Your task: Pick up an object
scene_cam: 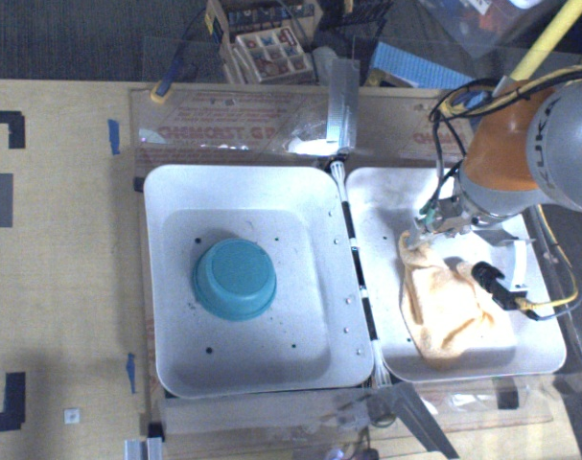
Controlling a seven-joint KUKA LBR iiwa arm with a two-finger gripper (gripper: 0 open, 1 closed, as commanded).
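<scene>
Hovering over the far end of the tan cloth (447,305) in the right bin (540,357): gripper (434,226), finger state indiscernible. Risk: limp fabric slips or only a corner lifts. Teal bowl (235,278), left bin (175,209), well apart.

My single fixed camera sits above the tabletop (51,257) and looks down at a slant, taking in the left bin (166,199) and right bin (540,357) whole. I see the arm (521,151) enter from the frame's right, floor clutter along the top edge.
</scene>
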